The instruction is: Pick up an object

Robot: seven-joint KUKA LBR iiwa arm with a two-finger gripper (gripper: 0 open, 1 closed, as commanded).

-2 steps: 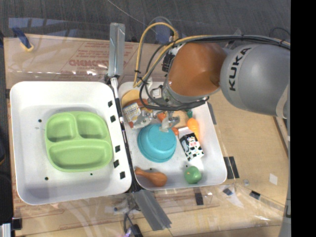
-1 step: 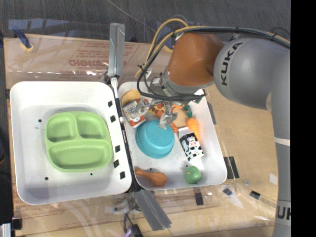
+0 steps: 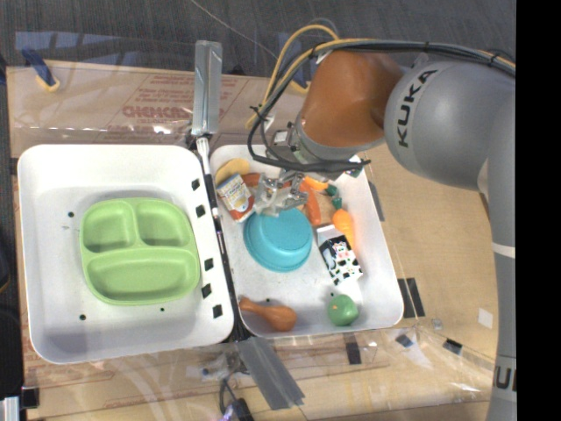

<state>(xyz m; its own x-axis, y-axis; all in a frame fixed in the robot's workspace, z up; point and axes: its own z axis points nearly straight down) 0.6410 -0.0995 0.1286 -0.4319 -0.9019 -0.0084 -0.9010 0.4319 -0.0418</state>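
Brown, plastic-covered bench (image 3: 105, 103) is seen beneath two shallow white bins set side by side. A green divided plate (image 3: 138, 251) is held in the left bin (image 3: 35, 174), and all the loose pieces are gathered in the right bin (image 3: 302, 292). The gripper (image 3: 279, 196) is lowered into the far end of that bin, just above the far rim of a blue bowl (image 3: 280, 241), and is flanked by a red-and-white packet (image 3: 235, 196) on one side and an orange carrot-like piece (image 3: 313, 207) on the other. Whether the gripper is apart or together cannot be told, since it is masked by the wrist and its cables, and nothing can be confirmed as held. A second carrot (image 3: 344, 222), a cow-patterned carton (image 3: 340, 261), a green fruit (image 3: 344, 309) and a brown drumstick (image 3: 267, 312) are spread toward the near end, well clear of the tool. The crowding around the tool is judged to be the main hazard: the bowl's rim could be struck instead of straddled, so the bowl could be tipped or pushed. The packet or carrot piece could be nudged against the bin wall and left out of reach, or two pieces could be pinched at once and both dropped as the arm is raised.
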